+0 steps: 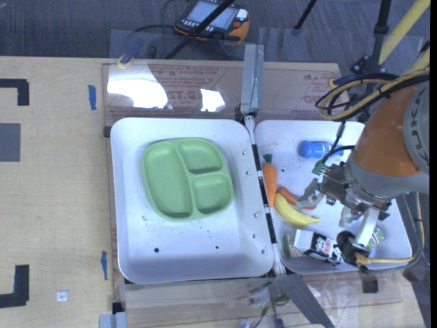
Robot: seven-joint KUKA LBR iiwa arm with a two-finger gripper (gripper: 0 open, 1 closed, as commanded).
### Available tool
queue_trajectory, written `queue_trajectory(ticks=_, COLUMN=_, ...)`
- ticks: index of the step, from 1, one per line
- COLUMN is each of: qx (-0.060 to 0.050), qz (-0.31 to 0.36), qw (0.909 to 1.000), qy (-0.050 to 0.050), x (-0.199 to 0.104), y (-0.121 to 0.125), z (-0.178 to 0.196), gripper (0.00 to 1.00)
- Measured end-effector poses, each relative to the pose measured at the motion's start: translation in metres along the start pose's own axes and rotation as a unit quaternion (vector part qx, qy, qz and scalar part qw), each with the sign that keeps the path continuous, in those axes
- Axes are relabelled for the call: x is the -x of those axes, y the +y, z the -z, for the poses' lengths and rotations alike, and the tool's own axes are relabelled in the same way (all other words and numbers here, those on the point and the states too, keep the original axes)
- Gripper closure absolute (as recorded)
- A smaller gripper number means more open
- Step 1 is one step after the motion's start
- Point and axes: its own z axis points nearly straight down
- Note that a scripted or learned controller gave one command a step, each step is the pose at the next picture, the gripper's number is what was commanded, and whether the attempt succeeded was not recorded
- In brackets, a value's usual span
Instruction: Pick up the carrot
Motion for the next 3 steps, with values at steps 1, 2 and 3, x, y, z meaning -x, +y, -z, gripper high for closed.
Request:
queue_trajectory(ticks=1, qx=0.01, qz=-0.028, qw=0.9995, qy=0.007, x=0.033, y=0.026, z=-0.086, gripper=0.0)
queue_trajectory(ticks=2, qx=0.014, qz=0.073, qw=0.9972, qy=0.005, x=0.038, y=0.03, z=-0.087, gripper=0.0)
queue_trajectory(ticks=3, qx=0.016, qz=0.074, qw=0.9971, qy=0.007, x=0.035, y=0.031, z=-0.077, gripper=1.0)
